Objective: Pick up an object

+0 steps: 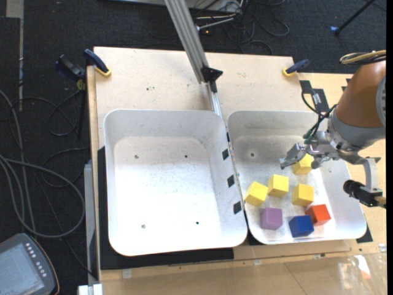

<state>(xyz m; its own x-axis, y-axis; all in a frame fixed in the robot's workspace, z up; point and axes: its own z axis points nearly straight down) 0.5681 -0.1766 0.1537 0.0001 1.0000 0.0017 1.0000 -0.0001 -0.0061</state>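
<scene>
Nearest the camera, along the front wall of the right bin, sits a row of small blocks with flat matte faces and crisp edges: a purple cube, a blue cube just to its right, and an orange-red cube touching the blue one's far corner. Just behind them lie three yellow cubes: one tilted on the left, one beside it, and one further right, close to the orange-red block.

Further back in the same bin, a fourth yellow cube sits directly at the gripper. The metal fingers reach down around it from the right, but whether they actually clamp the block or only hang over it cannot be told, nor how wide they stand. Behind the gripper the arm rises out of the right side, its rounded orange band glossy above a smooth grey wrist, with thin cables looped beside it.

The left bin is a shallow white tray of thin moulded plastic with rounded corners, its floor speckled with fine dark specks. Both bins rest on a pale, flecked board. A slim ribbed aluminium bar slants from the far edge down to the seam between the bins, and yellow-tipped clamps grip the board's far corners above dark carpet
</scene>
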